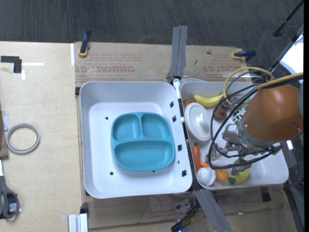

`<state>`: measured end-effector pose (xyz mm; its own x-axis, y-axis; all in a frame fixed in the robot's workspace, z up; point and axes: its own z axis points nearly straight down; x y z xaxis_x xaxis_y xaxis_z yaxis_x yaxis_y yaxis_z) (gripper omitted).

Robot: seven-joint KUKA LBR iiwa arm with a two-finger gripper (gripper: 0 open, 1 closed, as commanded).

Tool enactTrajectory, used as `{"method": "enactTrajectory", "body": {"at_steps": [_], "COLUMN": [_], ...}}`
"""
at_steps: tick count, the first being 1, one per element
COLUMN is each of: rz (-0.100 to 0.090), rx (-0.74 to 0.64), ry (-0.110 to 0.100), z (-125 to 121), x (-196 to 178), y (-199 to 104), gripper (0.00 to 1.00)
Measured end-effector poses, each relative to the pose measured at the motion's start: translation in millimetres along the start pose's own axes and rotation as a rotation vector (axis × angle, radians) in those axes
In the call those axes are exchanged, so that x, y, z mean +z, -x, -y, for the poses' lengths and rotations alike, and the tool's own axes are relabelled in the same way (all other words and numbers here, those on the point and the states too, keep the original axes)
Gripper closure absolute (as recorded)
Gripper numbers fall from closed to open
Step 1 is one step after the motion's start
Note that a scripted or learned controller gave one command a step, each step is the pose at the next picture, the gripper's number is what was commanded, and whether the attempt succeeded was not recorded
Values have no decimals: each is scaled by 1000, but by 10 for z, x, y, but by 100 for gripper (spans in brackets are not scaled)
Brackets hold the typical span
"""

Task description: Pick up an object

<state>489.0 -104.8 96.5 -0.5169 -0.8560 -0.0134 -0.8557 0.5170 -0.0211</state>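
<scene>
The arm's orange band [275,112] and grey wrist hang low over the right bin [270,177], with cables looping above. My gripper [231,159] reaches down among the objects near the bin's front. Around it lie a yellow banana [208,99] at the back, a white bowl-like dish [198,121], an orange carrot [195,154], a white round piece [206,177], a small orange piece [221,175] and a yellow-green toy [240,177]. Much of the right bin is hidden under the arm.
The left bin [96,144] holds a teal divided plate [143,141]. A grey divider bar [178,52] rises between the bins. On the bench to the left lie a grey tape ring [21,138] and scissors [7,202].
</scene>
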Motion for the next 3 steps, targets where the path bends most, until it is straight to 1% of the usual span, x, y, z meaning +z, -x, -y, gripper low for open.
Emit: {"method": "enactTrajectory", "body": {"at_steps": [1,2,3], "rz": [4,-9,-9], "rx": [130,-47,-5], "ry": [-10,19,20], "z": [-32,817,614], "x": [-20,45,58], "y": [37,-482,267], "gripper": [0,0,0]}}
